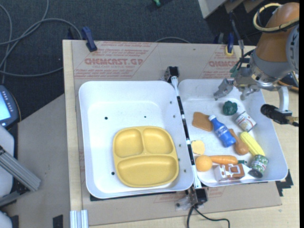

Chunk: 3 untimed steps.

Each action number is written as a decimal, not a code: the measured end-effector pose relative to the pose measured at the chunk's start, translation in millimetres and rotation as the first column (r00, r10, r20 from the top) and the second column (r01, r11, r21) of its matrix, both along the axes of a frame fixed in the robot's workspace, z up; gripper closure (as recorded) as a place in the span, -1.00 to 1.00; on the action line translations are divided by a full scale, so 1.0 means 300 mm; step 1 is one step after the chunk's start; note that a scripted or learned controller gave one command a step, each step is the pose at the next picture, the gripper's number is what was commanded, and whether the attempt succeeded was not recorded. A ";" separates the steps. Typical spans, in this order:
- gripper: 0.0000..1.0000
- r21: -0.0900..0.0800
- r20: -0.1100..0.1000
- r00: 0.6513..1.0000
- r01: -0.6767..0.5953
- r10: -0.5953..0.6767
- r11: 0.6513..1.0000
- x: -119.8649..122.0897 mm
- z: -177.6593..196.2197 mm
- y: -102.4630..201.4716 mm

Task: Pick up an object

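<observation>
Dark carpet with loose cables surrounds a cardboard-topped tabletop (142, 61) bearing two shallow white plastic bins side by side. Left bin (95, 103): one yellow three-compartment plastic plate (145, 156). Right bin (273, 141): a dark green rounded lump (230, 108), a blue plastic bottle with a white cap (222, 131), a brown flat wedge (203, 121), a small labelled can (245, 121), a yellow toy corn cob (251, 143), an orange toy carrot (223, 159), a round orange fruit (203, 163), a white and brown carton (229, 172), and a green-labelled can (259, 164).

Grey arm with orange band enters from the right; its pincer (234, 90) hangs over the far part of the right bin, fingers spread, nothing between them.

Key relation: the green lump lies just beside the pincer, toward the near edge and almost directly under the gap between the fingertips, apart from them. It has no marked long axis, so finger orientation probably matters little. A short straight descent would likely bracket it; the small can close by is the chief crowding risk.
</observation>
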<state>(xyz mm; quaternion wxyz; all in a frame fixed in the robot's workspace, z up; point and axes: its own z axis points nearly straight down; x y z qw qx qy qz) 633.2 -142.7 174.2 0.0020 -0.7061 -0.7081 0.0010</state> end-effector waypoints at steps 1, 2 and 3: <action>-1.00 0.000 -0.003 1.000 0.007 -0.007 1.000 0.013 -0.318 -0.193; 1.00 -0.002 0.007 1.000 0.003 -0.003 1.000 0.023 -0.261 -0.184; 1.00 -0.006 -0.031 1.000 0.003 -0.003 1.000 0.090 -0.304 -0.050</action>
